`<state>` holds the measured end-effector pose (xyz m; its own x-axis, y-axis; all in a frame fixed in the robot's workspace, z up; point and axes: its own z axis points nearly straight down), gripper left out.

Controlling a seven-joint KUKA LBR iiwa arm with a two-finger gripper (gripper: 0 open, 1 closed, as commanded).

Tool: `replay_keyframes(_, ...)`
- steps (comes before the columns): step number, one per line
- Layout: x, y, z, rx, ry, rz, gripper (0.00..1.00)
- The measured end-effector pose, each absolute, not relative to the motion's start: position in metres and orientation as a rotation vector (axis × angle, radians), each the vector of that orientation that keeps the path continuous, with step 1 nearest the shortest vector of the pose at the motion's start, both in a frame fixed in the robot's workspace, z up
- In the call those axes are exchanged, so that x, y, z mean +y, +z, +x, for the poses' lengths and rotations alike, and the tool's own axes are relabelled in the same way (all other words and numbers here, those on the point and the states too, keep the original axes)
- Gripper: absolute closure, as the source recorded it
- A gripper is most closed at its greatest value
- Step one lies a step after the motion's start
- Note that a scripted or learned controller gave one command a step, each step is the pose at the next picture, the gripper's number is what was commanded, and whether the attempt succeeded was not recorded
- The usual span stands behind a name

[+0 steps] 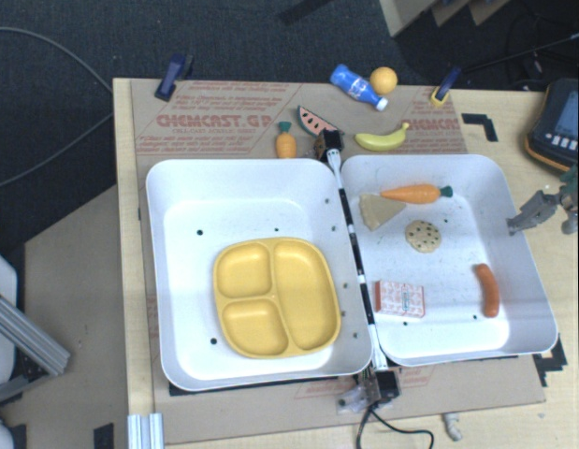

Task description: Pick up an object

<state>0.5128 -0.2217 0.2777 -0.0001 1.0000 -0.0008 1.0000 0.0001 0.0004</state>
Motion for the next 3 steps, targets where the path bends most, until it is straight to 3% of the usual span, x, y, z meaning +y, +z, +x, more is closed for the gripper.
replay_keyframes(1, -0.19, 0.117, 0.557, 2.225, -0.003, 2.224, 0.0)
replay_keyframes(2, -0.225, 0.157, 0.541, 2.218, -0.001, 2.22, 0.0)
replay_keyframes(3, -0.218, 0.084, 0.511, 2.229, 0.004, 2.222, 0.0)
